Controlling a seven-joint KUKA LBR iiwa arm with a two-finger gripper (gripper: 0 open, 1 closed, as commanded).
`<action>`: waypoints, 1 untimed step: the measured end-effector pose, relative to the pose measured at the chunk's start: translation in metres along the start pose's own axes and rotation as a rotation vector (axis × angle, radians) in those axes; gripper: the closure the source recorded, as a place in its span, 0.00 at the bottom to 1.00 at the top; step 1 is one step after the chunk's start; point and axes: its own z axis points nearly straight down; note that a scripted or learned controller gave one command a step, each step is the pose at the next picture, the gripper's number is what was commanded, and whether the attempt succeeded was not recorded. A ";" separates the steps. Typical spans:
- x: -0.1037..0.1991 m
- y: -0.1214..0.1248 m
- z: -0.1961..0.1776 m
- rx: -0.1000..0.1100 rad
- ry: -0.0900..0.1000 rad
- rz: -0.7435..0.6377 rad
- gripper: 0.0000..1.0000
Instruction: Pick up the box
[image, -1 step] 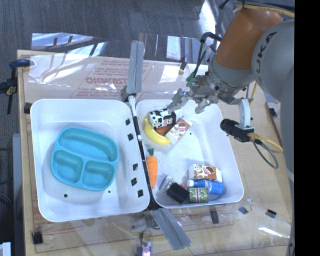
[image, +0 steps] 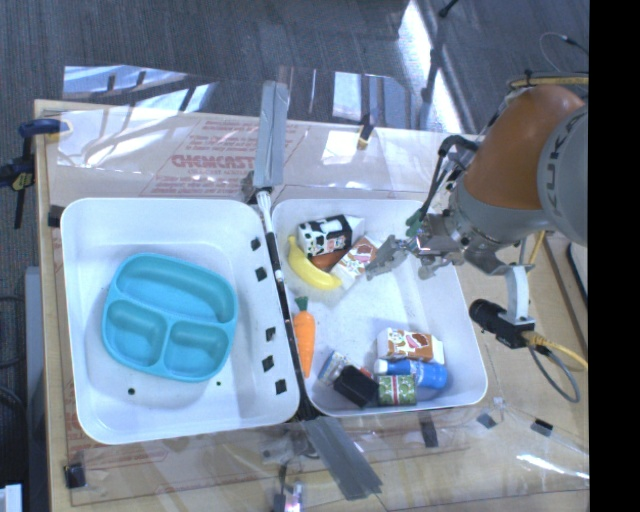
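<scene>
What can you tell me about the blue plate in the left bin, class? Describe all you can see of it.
The blue plate is a light blue tray that looks like plastic, with rounded corners and a raised rim. Ridges split it into three compartments: one long one along the upper side and two smaller ones below it. It lies flat and right side up, turned at a slant, on the floor of the left bin. Nothing lies in it or touches it besides the bin floor.

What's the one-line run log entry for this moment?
gripper: over right bin, beside small box | grasp: unconfirmed | blue tray: left bin
</scene>
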 end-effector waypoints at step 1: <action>-0.008 0.000 0.148 -0.001 0.001 0.025 0.00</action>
